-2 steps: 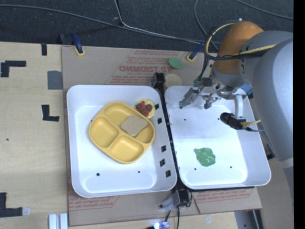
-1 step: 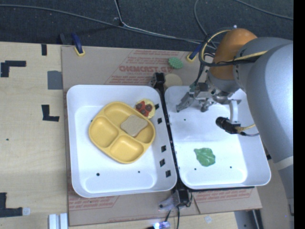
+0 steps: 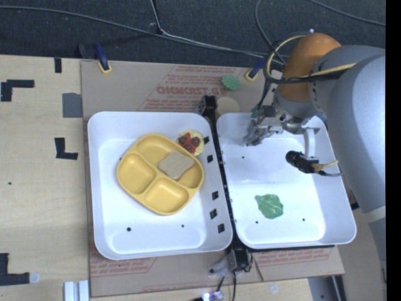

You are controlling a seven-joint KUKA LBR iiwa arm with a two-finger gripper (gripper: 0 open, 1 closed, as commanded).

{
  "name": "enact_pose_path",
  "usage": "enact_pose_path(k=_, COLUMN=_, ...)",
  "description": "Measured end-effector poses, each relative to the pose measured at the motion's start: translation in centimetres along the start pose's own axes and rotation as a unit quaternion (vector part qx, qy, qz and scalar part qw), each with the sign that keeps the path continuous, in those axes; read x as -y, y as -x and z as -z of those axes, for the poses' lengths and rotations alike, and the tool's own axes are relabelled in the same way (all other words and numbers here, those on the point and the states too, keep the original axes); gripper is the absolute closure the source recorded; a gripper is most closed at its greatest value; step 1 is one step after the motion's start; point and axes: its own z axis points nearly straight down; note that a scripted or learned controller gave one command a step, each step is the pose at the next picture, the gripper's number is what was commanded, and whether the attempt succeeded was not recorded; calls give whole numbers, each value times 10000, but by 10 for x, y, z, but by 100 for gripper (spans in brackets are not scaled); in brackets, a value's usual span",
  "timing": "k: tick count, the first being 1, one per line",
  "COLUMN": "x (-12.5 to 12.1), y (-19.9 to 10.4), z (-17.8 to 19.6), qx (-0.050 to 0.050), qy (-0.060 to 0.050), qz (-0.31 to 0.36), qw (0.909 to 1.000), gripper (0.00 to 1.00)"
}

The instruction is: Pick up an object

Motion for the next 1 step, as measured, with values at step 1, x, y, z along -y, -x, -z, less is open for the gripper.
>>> enact_pose_path(k=1, x=5, y=8, z=55, qx=-9, qy=14, qz=-16, qw=10000, gripper=100)
